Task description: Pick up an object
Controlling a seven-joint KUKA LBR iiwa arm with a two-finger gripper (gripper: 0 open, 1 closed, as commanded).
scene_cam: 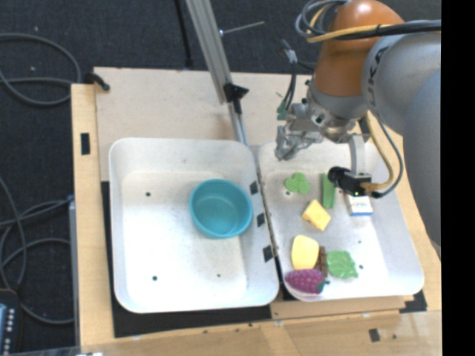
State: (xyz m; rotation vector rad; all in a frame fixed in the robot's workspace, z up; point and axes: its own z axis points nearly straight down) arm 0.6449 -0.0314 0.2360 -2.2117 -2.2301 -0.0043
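My gripper hangs over the far left corner of the right bin, with nothing seen between its fingers. Just in front of it lies a small green leafy piece. A green stick and a yellow wedge lie a little further toward the front. A yellow block, a purple grape bunch and a green lump cluster at the front left corner. A blue and white box lies to the right.
A teal bowl sits in the left bin. A slanted metal rail rises behind the bins. The arm's orange band and grey body fill the upper right. Cables lie on the dark floor at left.
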